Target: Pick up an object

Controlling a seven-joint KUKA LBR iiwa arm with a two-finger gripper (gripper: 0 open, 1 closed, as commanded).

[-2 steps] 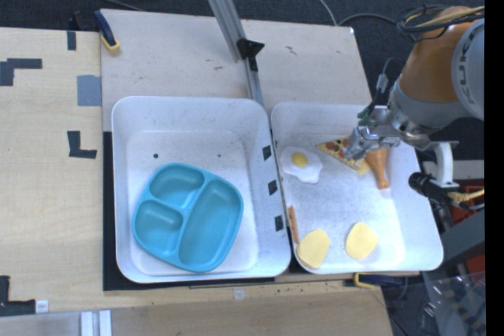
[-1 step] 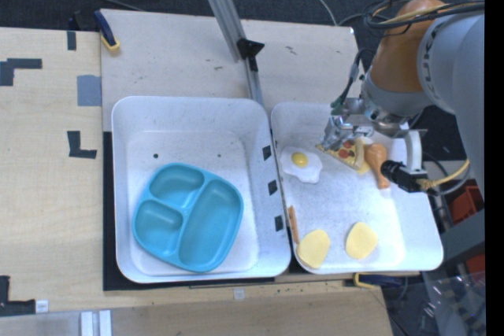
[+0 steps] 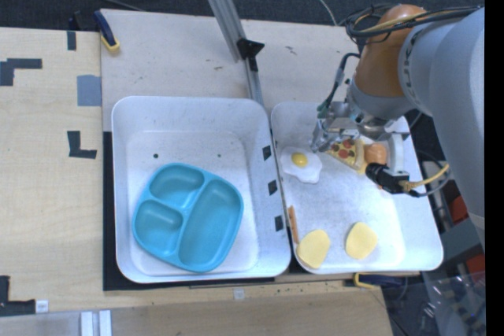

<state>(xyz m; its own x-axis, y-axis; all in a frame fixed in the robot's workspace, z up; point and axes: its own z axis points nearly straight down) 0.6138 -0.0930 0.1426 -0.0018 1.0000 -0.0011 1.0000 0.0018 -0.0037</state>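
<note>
1. White plastic formed the two shallow bins; the left bin [image 3: 126, 122] held a blue divided plate [image 3: 187, 216].
2. The right bin [image 3: 417, 244] held a fried egg toy [image 3: 302, 164], two yellow pieces [image 3: 313, 248] [image 3: 361, 240] near the front edge, and a pizza slice toy [image 3: 346, 151] partly under the arm.
3. The gripper [image 3: 324, 134] hung low over the right bin's far end, just beside the egg and next to the pizza slice.
4. How far the claw stood apart could not be told, nor whether it gripped anything.
</note>
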